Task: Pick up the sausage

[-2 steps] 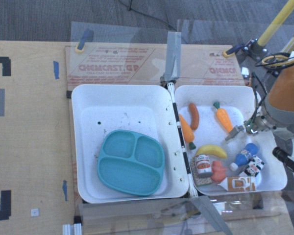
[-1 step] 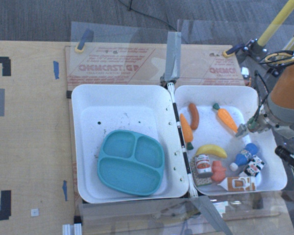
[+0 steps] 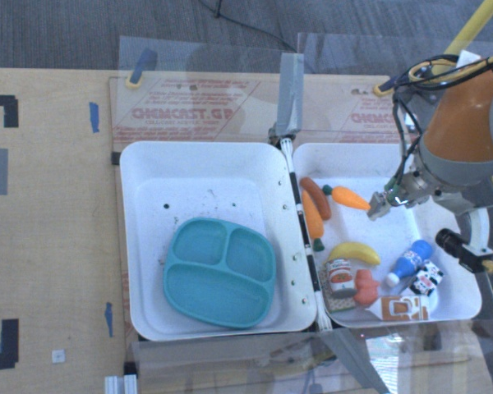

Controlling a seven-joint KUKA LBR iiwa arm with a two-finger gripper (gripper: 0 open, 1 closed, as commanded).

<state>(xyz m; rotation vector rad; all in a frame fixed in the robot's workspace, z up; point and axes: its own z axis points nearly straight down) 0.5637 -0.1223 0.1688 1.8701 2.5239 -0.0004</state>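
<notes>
The sausage [image 3: 316, 198] is a reddish-brown link lying at a slant in the upper left part of the right bin [image 3: 464, 298]. It rests against a long orange carrot [image 3: 312, 218] by the bin's left wall. My gripper [image 3: 380, 207] hangs low over the right bin, about a hand's width to the right of the sausage. It is just past the thick end of a second, shorter carrot [image 3: 351, 197]. Nothing shows between the gripper and the sausage except that short carrot.
The right bin also has a banana [image 3: 354, 253], a small can [image 3: 339, 275], a red toy [image 3: 366, 288], a blue bottle [image 3: 409, 263], a black-and-white toy [image 3: 427, 279] and an orange carton [image 3: 403, 307]. The left bin [image 3: 197, 167] bears a teal divided plate [image 3: 220, 272].
</notes>
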